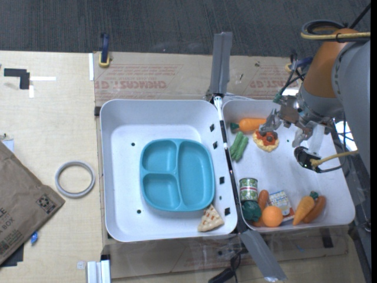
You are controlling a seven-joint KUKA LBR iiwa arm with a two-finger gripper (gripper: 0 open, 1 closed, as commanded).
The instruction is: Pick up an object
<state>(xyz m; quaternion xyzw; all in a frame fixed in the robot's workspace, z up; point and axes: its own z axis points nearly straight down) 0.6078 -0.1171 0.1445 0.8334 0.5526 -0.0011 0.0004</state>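
Hand (287, 124) hovers with fingers spread wide in the right bin (330, 217), at its two o'clock corner, holding nothing. Nearest object, a small pizza toy (266, 141), lies just beside it toward eight o'clock.

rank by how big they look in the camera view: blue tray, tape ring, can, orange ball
1. blue tray
2. tape ring
3. can and orange ball: they look about alike, so I won't rank them.
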